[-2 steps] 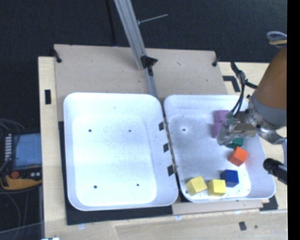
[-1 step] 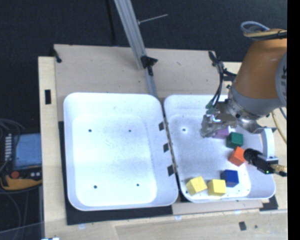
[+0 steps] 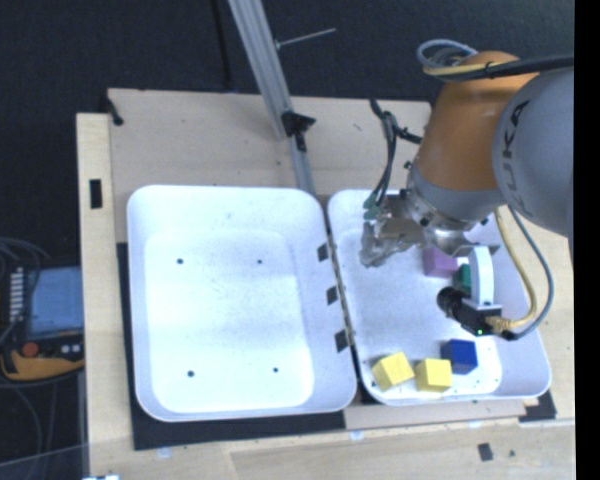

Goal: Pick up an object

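My gripper [image 3: 377, 248] hangs over the upper left part of the right bin [image 3: 380, 308], pointing down, with the orange-banded wrist above and to its right. A pink block [image 3: 439, 261] lies just right of the gripper, partly under the wrist. Two yellow blocks [image 3: 392, 370] [image 3: 433, 374] and a blue block [image 3: 460, 354] sit along the bin's front edge. A green and white object [image 3: 477, 276] lies at the right, partly behind a black fitting. Nothing shows between the fingers.
The left bin [image 3: 225, 298] lies beside the right one, joined by small black clips. A slanted metal rail [image 3: 270, 78] crosses the bench behind the bins. Cables hang from the wrist over the right bin's right side.
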Tool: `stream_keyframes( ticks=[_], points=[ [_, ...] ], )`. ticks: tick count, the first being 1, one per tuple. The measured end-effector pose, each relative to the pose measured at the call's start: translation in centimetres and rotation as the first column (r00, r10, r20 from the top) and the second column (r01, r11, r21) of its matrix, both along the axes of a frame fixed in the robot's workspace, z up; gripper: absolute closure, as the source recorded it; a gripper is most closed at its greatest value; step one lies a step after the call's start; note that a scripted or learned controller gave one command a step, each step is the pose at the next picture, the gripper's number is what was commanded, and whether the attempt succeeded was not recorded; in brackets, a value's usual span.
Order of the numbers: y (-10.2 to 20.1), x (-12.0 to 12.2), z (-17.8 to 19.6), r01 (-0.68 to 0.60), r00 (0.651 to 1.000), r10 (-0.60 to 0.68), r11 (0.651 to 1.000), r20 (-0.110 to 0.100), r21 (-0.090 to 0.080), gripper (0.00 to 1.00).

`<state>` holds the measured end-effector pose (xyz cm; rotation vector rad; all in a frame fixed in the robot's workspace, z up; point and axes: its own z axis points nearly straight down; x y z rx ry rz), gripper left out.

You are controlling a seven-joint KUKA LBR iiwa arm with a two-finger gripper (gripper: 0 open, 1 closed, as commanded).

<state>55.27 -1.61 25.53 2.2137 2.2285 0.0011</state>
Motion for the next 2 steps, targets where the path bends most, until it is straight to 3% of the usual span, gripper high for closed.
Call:
stream_keyframes(
  ticks=[2],
  points=[
    [8.4,4.4,-1.6,0.001,1.0,-0.001,1.0,0.002,0.0,1.0]
  ],
)
